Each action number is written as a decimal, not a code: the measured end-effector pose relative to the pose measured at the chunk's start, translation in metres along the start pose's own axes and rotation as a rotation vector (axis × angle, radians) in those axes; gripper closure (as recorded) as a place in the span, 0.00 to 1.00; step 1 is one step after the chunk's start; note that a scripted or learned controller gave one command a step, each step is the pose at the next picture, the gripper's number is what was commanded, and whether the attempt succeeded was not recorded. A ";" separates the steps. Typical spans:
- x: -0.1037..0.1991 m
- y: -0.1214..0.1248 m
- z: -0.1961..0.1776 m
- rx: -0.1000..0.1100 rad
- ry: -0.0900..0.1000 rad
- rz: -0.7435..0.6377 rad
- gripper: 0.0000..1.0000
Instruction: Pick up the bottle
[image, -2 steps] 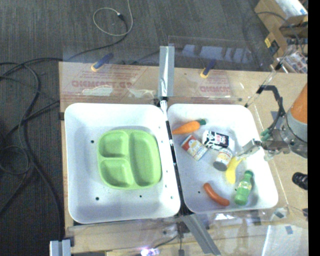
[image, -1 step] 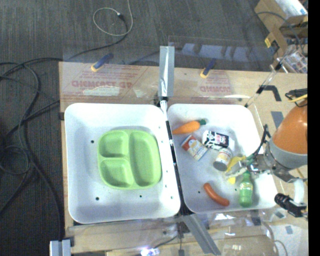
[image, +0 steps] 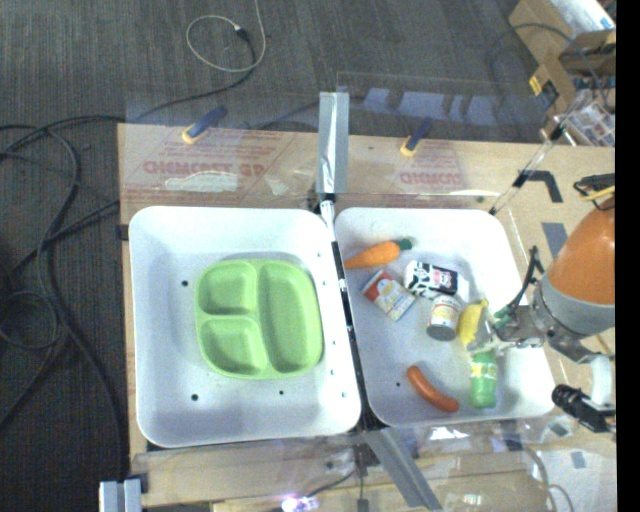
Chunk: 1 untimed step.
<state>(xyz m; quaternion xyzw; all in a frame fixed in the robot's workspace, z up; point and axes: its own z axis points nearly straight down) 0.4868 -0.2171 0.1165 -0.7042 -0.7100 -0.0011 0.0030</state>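
A small green bottle (image: 483, 381) lies in the right bin (image: 395, 402), close to its near right corner and roughly lengthwise toward the front edge. My gripper (image: 503, 333) hangs over the right side of this bin, just beyond the bottle's far end and beside a yellow item (image: 471, 322). The grey wrist and orange band (image: 590, 262) reach in from the right and hide part of the bin's right wall. I see nothing lifted off the bin floor.
The right bin also has a carrot (image: 372, 255), a small orange carton (image: 388, 296), a black-and-white carton (image: 432, 279), a tin can (image: 443, 316) and a sausage (image: 432, 390). A green divided tray (image: 260, 318) sits in the left bin (image: 160, 400).
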 end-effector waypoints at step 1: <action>0.064 -0.002 -0.085 0.000 -0.006 0.096 1.00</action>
